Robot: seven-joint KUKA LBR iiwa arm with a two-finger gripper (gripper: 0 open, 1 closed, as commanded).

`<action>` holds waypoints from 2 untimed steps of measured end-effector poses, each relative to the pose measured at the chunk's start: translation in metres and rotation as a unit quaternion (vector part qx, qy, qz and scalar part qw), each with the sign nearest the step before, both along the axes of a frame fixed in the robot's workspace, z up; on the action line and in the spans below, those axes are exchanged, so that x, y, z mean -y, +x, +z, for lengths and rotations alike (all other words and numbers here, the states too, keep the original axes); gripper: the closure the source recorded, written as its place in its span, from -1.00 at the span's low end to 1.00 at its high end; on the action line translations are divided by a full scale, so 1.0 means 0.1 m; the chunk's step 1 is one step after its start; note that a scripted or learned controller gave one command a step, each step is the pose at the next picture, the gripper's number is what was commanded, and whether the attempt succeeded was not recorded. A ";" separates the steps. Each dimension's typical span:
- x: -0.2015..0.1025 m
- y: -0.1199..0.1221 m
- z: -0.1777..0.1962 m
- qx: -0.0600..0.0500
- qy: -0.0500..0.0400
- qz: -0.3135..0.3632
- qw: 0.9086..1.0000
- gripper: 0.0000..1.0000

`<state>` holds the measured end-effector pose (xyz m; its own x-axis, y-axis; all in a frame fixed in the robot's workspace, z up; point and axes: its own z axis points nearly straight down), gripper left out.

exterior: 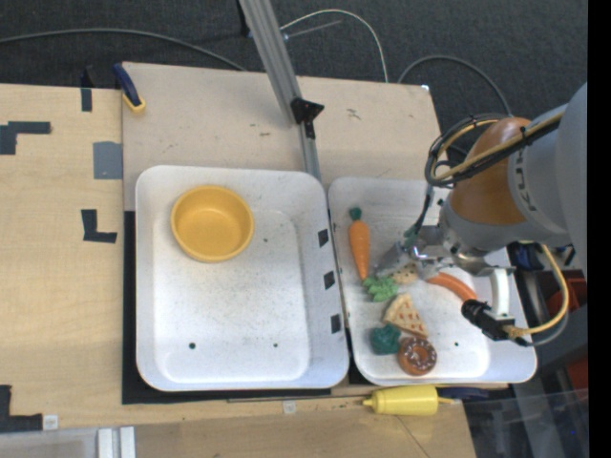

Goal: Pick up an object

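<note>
The arm is low over the right bin (382, 198), so the step in hand looks like the reach and descent onto a toy, with nothing lifted yet. The gripper (412, 253) sits in the middle of that bin, just above a green leafy toy (380, 288) and close to the carrot (359, 243); I cannot tell how it is set, as the tips blur into the clutter. The next move calls for settling on one item, closing on it and rising straight up without dragging its neighbours. The right bin also holds a pizza slice (406, 315), a chocolate doughnut (417, 356), a teal piece (385, 340) and an orange-red piece (451, 284). The left bin (239, 351) holds a yellow bowl (212, 221) at its far left.
</note>
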<state>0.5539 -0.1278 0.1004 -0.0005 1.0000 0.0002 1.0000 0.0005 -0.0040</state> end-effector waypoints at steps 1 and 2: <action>-0.01 0.00 0.12 0.000 0.000 0.001 1.000 1.00; -0.01 0.01 0.54 0.003 0.000 0.000 1.000 1.00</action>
<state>0.5549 -0.1270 0.1541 -0.0011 1.0000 -0.0005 1.0000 0.0011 0.0021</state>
